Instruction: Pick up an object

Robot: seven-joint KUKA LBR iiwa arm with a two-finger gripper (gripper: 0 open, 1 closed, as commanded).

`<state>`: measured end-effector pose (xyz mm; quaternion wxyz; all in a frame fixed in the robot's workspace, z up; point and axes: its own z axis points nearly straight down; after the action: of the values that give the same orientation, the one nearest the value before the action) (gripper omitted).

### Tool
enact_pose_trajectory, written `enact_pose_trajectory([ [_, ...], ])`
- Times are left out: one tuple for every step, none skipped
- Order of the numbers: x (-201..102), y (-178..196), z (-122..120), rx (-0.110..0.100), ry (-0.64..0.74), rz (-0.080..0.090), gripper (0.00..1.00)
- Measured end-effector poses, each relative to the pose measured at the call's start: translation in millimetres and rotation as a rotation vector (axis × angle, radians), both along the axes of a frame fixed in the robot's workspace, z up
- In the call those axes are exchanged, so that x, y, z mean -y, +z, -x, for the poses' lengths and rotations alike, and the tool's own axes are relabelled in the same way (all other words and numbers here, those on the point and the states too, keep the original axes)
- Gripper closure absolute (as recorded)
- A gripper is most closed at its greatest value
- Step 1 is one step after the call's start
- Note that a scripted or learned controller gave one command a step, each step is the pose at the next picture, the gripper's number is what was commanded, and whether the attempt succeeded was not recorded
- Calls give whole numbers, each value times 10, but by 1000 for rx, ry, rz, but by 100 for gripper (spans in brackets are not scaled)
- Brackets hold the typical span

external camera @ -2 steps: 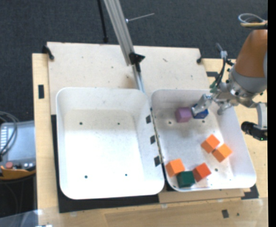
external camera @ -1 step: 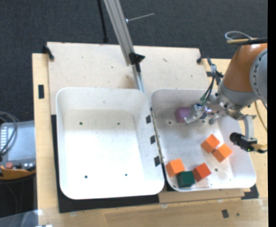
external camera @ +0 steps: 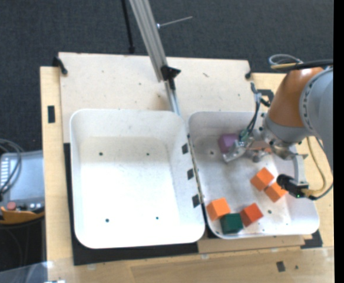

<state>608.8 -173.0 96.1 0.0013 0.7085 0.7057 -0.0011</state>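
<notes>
My gripper [external camera: 238, 152] reaches in from the right over the right bin [external camera: 213, 128], low near its floor. A purple object [external camera: 227, 141] lies right beside the gripper's tip, touching or nearly touching it; nothing shows between the fingers. Two orange blocks [external camera: 267, 183] sit side by side just below the wrist. Near the bin's front edge lie an orange block [external camera: 220, 207], a dark green block [external camera: 232, 223] and another orange block [external camera: 252, 213].
The left bin [external camera: 125, 175] stands beside the right one, with a divider rim between them. A slanted metal pole [external camera: 151, 37] rises at the back, above the bins' junction. A grey device with cables [external camera: 13, 184] sits off the bench's left.
</notes>
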Motion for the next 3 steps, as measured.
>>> enact_pose_trajectory([
  [5, 138, -16, 7, -6, -2, 100],
  [-47, 620, -88, 6, 7, -2, 100],
  [-65, 1242, -44, 8, 8, -2, 100],
])
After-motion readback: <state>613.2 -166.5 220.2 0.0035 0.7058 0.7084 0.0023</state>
